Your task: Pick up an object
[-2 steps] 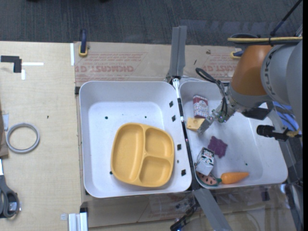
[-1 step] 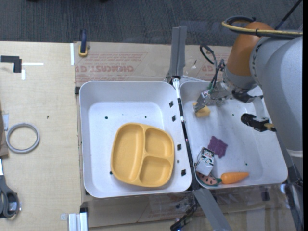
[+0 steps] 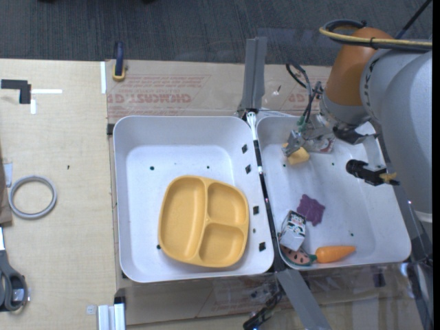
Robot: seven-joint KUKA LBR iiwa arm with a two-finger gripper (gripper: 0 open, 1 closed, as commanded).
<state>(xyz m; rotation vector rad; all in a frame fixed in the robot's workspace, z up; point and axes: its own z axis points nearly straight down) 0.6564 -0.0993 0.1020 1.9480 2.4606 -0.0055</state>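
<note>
the gripper (image 3: 300, 141) is low over the right bin (image 3: 385, 236), at about 11 o'clock from that bin's middle and close to the wall it shares with the left bin (image 3: 134, 184). a small pale yellow wedge (image 3: 298, 157) lies on the bin floor at 7 o'clock from the gripper, right up against its tip. whether the gripper is open or closed, or grips the wedge, cannot be told from this angle. a crumpled purple piece (image 3: 312, 209) sits just off the bin's middle, toward 7 o'clock. a small white and black box (image 3: 294, 229) lies further out the same way. an orange carrot (image 3: 335, 253) lies along the near wall at 6 o'clock, with a reddish slice (image 3: 298, 257) just beside its 9 o'clock end. a yellow divided plate (image 3: 204, 220) fills the near half of the left bin.
</note>
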